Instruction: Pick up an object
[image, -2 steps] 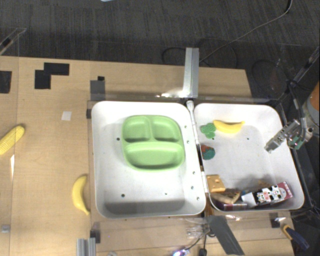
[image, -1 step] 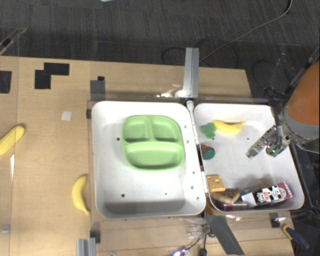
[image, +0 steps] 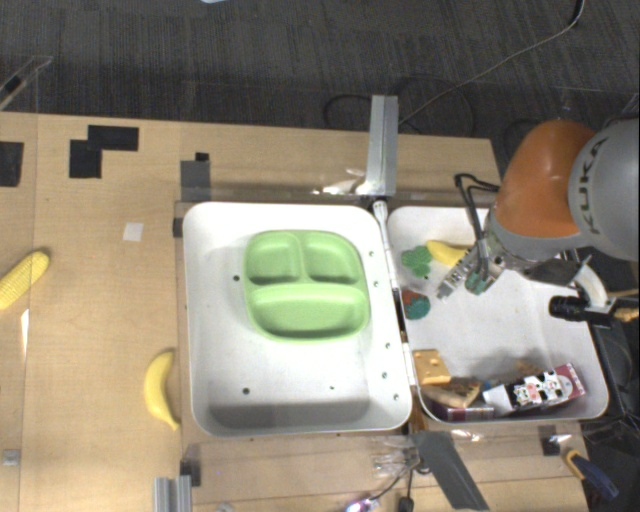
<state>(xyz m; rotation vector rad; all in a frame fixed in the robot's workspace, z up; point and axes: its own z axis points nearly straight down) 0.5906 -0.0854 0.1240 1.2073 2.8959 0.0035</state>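
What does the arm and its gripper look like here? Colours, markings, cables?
Grey KUKA arm with dark lettering on its casing and a rounded orange band above the wrist. A thin black cable loops beside the wrist. The small two-finger gripper looks metallic grey with greenish parts.

Banana (image: 160, 388) and corn cob (image: 22, 280) on bench (image: 90, 340)

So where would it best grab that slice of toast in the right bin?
Probably across the toast's two free side edges, coming straight down from above. It appears to lie flat near the right bin's left wall, with a dark packet close below it, so a sideways approach looks crowded. The pincer hovers further up the bin.
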